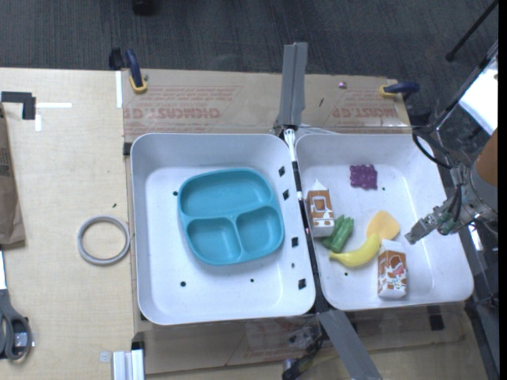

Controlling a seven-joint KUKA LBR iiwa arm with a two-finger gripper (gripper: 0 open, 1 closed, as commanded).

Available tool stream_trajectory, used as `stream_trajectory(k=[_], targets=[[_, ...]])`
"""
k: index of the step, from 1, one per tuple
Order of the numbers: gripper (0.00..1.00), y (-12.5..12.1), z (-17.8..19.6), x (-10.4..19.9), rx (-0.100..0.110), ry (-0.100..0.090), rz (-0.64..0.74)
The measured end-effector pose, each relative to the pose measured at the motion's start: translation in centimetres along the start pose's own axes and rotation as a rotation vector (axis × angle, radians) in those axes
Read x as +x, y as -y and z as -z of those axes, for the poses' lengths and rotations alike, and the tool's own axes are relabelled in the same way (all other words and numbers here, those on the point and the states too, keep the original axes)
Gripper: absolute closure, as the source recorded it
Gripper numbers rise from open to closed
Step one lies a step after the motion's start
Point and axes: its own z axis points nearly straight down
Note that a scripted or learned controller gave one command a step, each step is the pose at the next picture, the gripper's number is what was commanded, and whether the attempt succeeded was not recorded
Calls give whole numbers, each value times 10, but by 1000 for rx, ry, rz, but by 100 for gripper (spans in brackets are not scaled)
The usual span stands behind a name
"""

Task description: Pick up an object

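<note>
The right bin (428,287) holds several toy foods. A purple grape bunch (364,176) lies toward the back. A small white and brown carton (320,209) stands at the left wall, with a green piece (341,233) beside it. A yellow banana (356,252) lies in the middle, and a yellow wedge (383,225) sits just behind it. A second carton (393,271) lies near the front. My gripper (420,229) hangs over the right side of this bin, just right of the yellow wedge, and nothing shows in it.
The left bin (150,236) holds a blue divided plate (230,216). A grey tape ring (104,239) lies on the bench to the left, with scissors (12,331) at the front left. Cables (444,161) and the arm crowd the right bin's right wall.
</note>
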Motion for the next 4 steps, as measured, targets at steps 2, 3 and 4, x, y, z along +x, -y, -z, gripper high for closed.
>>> stream_trajectory(k=[2,3,4], targets=[[0,-95,-111,11,2,-1,-274],[0,-36,-30,-39,3,0,-414],[0,-50,-91,-81,3,-1,-344]])
